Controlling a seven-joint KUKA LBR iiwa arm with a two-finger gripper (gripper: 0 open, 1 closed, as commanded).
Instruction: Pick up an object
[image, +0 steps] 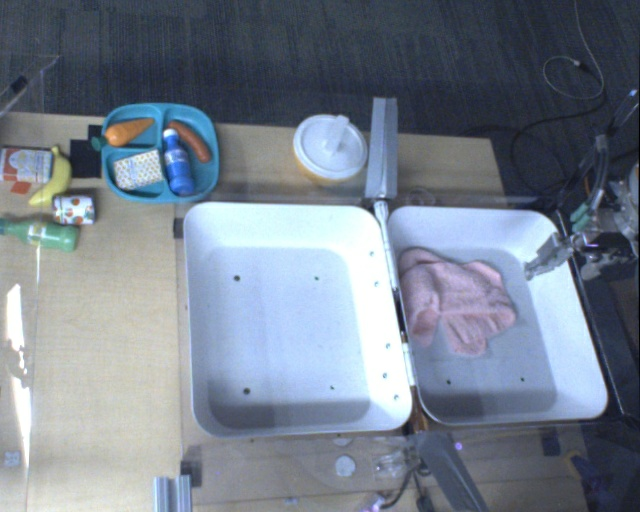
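Note:
A crumpled pink cloth (457, 301) lies in the right white bin (578, 395), towards its left and middle. My gripper (562, 248) sits at the bin's right rim, near the far right corner, to the right of the cloth and apart from it. Nothing hangs from it that I can make out. The left white bin (290, 400) has a bare floor.
Behind the bins stand a round white-lidded container (330, 148) and a blue divided tray of toy food (160, 152). A banana, a can and a green bottle (40, 234) lie at the far left of the bench. Cables hang at the right.

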